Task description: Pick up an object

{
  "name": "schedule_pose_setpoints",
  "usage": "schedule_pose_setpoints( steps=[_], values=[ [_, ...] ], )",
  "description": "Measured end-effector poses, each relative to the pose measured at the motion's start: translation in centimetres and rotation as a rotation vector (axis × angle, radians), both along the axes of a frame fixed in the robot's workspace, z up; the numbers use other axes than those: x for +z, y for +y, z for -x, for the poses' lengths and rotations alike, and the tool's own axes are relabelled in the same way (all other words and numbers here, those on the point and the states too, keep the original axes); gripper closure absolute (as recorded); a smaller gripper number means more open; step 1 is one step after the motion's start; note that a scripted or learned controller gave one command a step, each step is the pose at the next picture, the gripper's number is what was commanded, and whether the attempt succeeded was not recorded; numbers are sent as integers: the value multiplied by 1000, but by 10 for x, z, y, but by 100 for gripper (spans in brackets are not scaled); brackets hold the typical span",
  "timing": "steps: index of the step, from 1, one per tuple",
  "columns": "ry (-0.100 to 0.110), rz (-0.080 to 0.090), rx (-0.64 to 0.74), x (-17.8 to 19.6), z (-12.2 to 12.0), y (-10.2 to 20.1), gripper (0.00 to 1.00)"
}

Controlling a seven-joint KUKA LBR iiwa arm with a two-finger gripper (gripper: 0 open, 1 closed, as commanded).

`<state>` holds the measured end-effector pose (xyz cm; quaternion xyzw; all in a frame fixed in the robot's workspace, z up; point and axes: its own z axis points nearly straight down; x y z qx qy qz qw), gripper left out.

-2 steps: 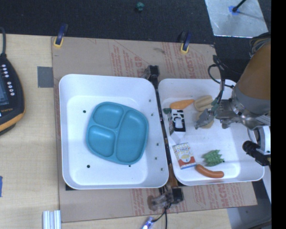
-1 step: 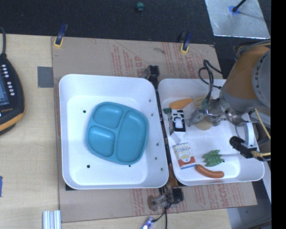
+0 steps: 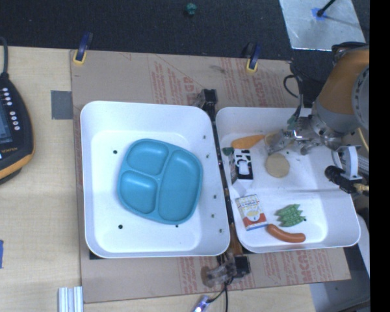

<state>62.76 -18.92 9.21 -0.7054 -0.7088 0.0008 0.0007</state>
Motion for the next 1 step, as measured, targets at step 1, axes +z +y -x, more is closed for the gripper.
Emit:
schedule_pose_setpoints(
  steps=[1],
  values=[
    [0,0,0,0,-29,12,0]
  ],
)
